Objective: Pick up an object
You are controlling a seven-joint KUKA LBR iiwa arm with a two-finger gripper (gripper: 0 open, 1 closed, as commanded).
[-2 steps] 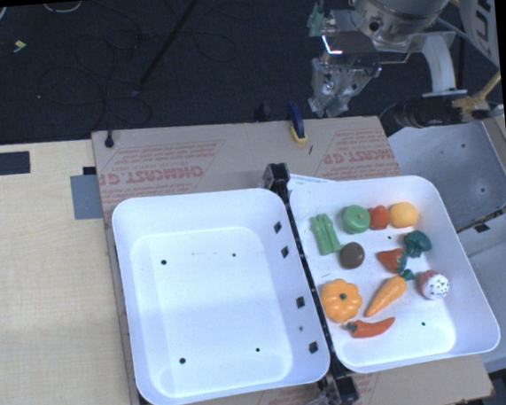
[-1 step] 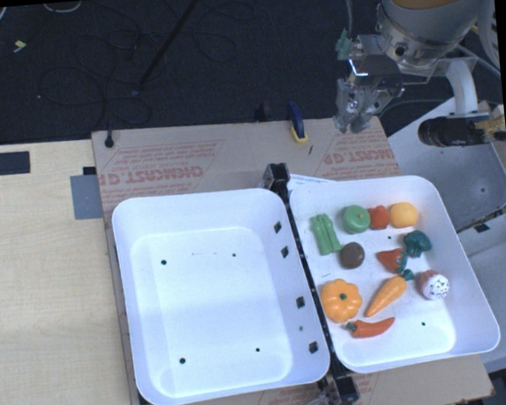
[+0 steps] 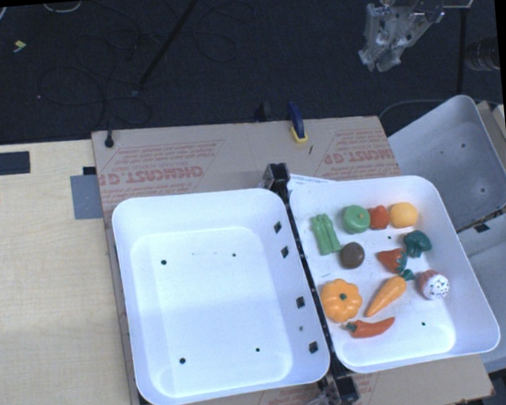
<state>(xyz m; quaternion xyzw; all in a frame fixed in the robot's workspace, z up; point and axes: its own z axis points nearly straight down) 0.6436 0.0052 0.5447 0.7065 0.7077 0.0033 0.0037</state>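
Note:
The right bin (image 3: 431, 345) holds several toy foods: a green ridged bar (image 3: 325, 233), a green apple (image 3: 356, 218), a small red piece (image 3: 379, 217), a yellow-orange fruit (image 3: 404, 215), a brown ball (image 3: 352, 254), a dark green broccoli (image 3: 416, 243), a red pepper (image 3: 390, 260), a carrot (image 3: 386, 295), an orange pumpkin (image 3: 341, 300), a red chili (image 3: 370, 326) and a white-and-red piece (image 3: 435, 286). My gripper (image 3: 387, 40) hangs high at the top right, over the dark floor behind the bench, far from both bins and with nothing seen in it.
The left bin (image 3: 133, 298) sits beside the right one, joined by a black divider (image 3: 300, 273). Both rest on a cardboard sheet (image 3: 187, 163). A grey metal panel (image 3: 458, 164) lies to the right of the bins. A blue-and-yellow clamp (image 3: 297, 122) stands at the cardboard's back edge.

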